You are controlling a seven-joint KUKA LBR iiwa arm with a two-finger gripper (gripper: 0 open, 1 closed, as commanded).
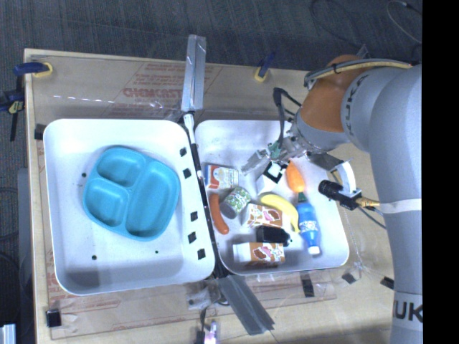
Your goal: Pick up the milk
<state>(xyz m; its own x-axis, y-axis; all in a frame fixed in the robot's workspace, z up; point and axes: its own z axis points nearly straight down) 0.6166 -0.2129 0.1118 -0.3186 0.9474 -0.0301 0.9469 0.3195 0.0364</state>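
The milk [221, 176] is a small white carton with red and green print, lying at the left side of the right bin [237, 136], next to the divider. My gripper [263, 165] hangs over the upper middle of that bin, a short way right of the milk and apart from it. It looks open with nothing between its fingers. The grey arm with its orange band [326, 106] reaches in from the right.
Packed around the milk are a grey-green lump [237, 201], a red sausage [219, 215], a banana [281, 206], an orange carrot [295, 176], a blue bottle [308, 228] and a brown carton [262, 252]. The left bin [64, 264] holds a blue divided tray [133, 190].
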